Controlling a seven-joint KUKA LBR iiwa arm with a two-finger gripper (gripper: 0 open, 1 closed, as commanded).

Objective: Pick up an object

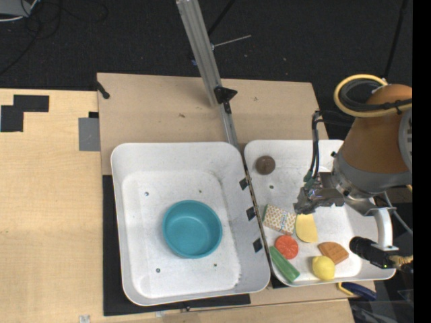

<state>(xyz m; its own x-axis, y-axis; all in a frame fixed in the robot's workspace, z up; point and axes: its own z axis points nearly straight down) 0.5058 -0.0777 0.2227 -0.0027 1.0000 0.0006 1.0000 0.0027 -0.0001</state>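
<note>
The bench [60,180] takes up most of the frame, pale wood on the left with a tan board [168,110] behind the bins. A slanted metal rail [202,46] runs from the top centre down toward the seam between the bins.

The left bin [135,173] fills the lower middle of the frame and holds a teal bowl [192,229], upright, sitting a little right of the bin's centre.

The arm [377,140] enters from the right edge, its orange band bulking over the upper right corner of the right bin [286,155]. The gripper [311,199] hangs low over the middle of that bin, just above the upper end of a pale yellow piece [307,229]. I cannot tell from this angle whether the gripper is spread or pressed together, or whether it touches the piece.

The rest of the right bin's contents cluster in its lower half. A patterned beige square [279,218] lies just left of the yellow piece, touching or nearly touching it. Below those, a red round item [287,247] sits beside a green stick-shaped item [285,266] that slants along the bin's lower left edge. To the right lie an orange-brown wedge [333,251] and, just below it, a small yellow round item [323,268]. A brown disc [265,164] rests alone in the bin's upper left, well apart from the others.
</note>
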